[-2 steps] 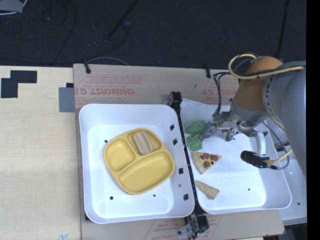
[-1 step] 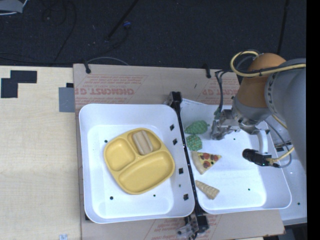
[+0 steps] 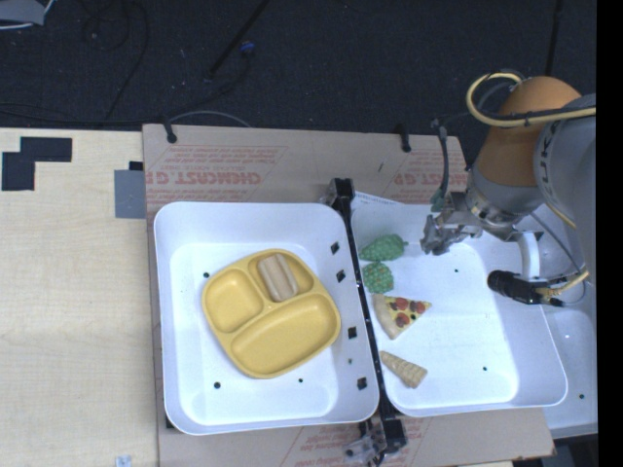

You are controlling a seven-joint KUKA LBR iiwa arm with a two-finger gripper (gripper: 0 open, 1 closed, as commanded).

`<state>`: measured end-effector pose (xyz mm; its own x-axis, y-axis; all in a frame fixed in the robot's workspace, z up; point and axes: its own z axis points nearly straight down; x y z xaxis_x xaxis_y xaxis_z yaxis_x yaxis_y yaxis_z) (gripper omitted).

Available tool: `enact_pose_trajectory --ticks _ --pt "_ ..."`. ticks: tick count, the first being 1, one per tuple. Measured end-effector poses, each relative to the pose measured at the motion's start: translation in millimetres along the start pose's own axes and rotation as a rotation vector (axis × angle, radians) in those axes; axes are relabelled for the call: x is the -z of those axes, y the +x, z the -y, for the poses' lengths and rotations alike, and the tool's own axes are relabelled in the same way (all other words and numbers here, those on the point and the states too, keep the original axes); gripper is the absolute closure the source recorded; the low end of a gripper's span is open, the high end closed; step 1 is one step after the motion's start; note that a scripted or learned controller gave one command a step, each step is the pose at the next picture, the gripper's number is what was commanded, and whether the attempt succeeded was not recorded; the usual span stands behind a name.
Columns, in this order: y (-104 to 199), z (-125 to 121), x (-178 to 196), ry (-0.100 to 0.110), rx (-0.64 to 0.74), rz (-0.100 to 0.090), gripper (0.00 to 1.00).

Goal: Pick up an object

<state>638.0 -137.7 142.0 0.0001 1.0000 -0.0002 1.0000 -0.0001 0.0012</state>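
Pale wood bench [image 3: 68,300], cardboard sheet under two white bins, dark floor with cables behind. Left bin [image 3: 185,377]: yellow divided plate [image 3: 268,334] holding hot dog [image 3: 279,278]. Right bin [image 3: 506,377]: two green leafy pieces [image 3: 380,261], pizza slice [image 3: 400,312], cone [image 3: 404,368]. Gripper [image 3: 443,232] low over right bin's far edge, near greens; opening too small to tell; nothing visibly held.

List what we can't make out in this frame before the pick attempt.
- Gripper, camera view: small and dark over the right bin; open or shut is unclear.
- Arm, camera view: cut off by the right edge, so its base is unseen.
- Two green items: too small and blurred to identify.
- Hot dog in the yellow tray: detail blurred.
- Cone-shaped item: too small to name.
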Motion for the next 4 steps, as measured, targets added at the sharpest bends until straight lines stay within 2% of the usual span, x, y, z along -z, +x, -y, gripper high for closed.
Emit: enact_pose_trajectory --ticks 2,3,4 --pt "5 -2 86 0.001 0.002 0.000 1.00" --pt "49 17 94 0.006 0.002 -0.002 1.00" --pt "100 26 82 0.007 0.003 -0.001 1.00"
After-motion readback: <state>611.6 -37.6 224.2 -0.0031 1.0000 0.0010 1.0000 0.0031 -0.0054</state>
